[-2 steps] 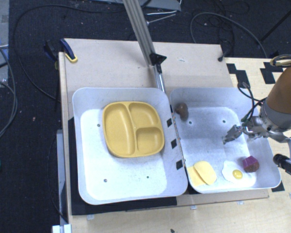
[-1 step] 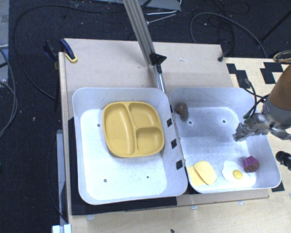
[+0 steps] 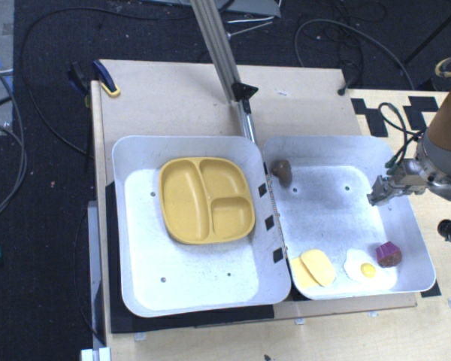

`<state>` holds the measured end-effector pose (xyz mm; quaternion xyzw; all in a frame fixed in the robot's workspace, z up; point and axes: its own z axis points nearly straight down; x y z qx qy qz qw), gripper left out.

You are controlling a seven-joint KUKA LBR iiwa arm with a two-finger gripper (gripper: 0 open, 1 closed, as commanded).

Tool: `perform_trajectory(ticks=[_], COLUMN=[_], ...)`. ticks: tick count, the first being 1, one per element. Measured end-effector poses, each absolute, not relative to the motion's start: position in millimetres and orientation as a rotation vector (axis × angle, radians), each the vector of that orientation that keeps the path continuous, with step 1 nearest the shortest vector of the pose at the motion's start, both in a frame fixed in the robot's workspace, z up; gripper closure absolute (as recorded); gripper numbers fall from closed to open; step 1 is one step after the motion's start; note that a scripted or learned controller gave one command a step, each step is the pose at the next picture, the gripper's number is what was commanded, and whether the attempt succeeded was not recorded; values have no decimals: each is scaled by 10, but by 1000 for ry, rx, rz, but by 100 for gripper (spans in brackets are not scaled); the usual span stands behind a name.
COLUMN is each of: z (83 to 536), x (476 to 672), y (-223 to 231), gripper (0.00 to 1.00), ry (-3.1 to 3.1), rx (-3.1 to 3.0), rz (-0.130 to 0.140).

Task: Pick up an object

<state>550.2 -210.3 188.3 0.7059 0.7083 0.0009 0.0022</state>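
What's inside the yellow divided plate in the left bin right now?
The yellow divided plate shows three compartments, all bare yellow, with no food in them. It lies flat in the left bin, so the bin floor under it is covered and cannot be seen.

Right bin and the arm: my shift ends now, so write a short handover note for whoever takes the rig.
Gripper: over the right bin's right side, nothing visibly held; finger state unclear.
Right bin: brown lump at top left; yellow slices, toy fried egg and purple piece along the near edge.
Left bin: yellow divided plate.
Done: nothing picked.
Left: lower onto an object, grasp, lift.
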Motion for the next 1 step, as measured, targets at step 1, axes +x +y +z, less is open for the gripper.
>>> perform_trajectory(ticks=[1], z=[2350], x=[5500], y=[-2187], gripper=[100], ry=[2219], rx=[2214], rz=[3])
